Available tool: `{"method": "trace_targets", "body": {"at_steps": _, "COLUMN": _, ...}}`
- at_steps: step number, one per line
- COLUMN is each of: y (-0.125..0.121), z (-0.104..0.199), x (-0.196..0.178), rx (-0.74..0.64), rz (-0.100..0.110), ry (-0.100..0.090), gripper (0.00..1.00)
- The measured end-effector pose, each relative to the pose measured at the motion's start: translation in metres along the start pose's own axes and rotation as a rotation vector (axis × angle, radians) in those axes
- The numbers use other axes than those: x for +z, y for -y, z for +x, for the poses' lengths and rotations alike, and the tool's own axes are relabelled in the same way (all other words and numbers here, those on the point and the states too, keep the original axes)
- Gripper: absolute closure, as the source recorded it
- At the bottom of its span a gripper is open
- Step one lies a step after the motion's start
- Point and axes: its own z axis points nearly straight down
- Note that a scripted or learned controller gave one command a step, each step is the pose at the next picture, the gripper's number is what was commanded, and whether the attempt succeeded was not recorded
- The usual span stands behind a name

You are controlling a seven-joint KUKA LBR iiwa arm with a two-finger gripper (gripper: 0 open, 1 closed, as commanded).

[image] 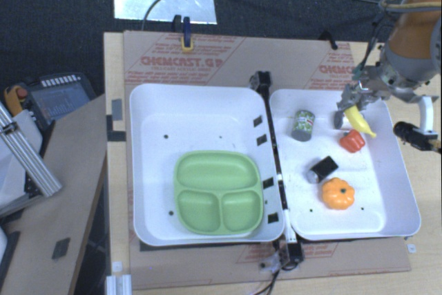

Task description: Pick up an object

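Seemingly the claw (353,106), fingers nearly shut, pinches the top end of the banana (360,119), which hangs aslant just below it over the right bin (394,217); judged light, stiff, smooth plastic, it would grip surer at mid-length.

Legible markings: cardboard sheet under the bins only.

From my station I read red printing "CHEMCAST GP" on the cardboard sheet (207,55) at its far edge above the left bin (148,148), and the same red wording begins again at the far right corner, where I make out "CHEMC" before the arm covers it. The small can (302,125) in the right bin (394,217) carries a label too small for me to read.
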Motion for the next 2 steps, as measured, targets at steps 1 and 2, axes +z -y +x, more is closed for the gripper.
{"method": "trace_targets", "body": {"at_steps": 1, "y": -0.001, "z": 0.000, "x": -0.016, "rx": -0.002, "rz": 0.004, "ry": -0.001, "gripper": 1.00}}
{"method": "trace_targets", "body": {"at_steps": 2, "y": 0.021, "z": 0.042, "x": -0.021, "rx": -0.005, "rz": 0.008, "ry": -0.003, "gripper": 1.00}}
